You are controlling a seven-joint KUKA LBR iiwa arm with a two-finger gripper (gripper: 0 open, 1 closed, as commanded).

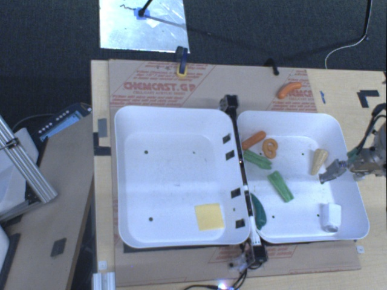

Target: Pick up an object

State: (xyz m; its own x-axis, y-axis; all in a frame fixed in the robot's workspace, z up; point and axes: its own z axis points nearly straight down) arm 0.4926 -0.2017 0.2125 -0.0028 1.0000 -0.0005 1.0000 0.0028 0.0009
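The light wooden table (pixel 78 162) spans the frame and carries a brown printed cardboard sheet (pixel 157 83) under two shallow white plastic bins. The left white bin (pixel 175 125) fills the centre-left; the right white bin (pixel 302 128) lies at centre-right, touching it along a black-clipped seam. A flat yellow square sponge (pixel 209 217) rests near the left bin's lower right corner. In the right bin, a dark green curved piece (pixel 259 211) lies against the lower left wall, two light green oblong pieces (pixel 256 159) (pixel 280 186) sit left of centre, an orange sausage-shaped piece (pixel 253 140) and an orange ring-shaped piece (pixel 269 148) lie at upper left, a pale yellow corn-like piece (pixel 318 160) lies right of centre, and a white cylindrical piece (pixel 330 215) sits at lower right. Another orange sausage-shaped item (pixel 289 90) lies on the cardboard above the right bin. The grey gripper (pixel 332 173) sits at the right bin's right wall, just beside the corn-like piece; whether it is open or closed cannot be determined.
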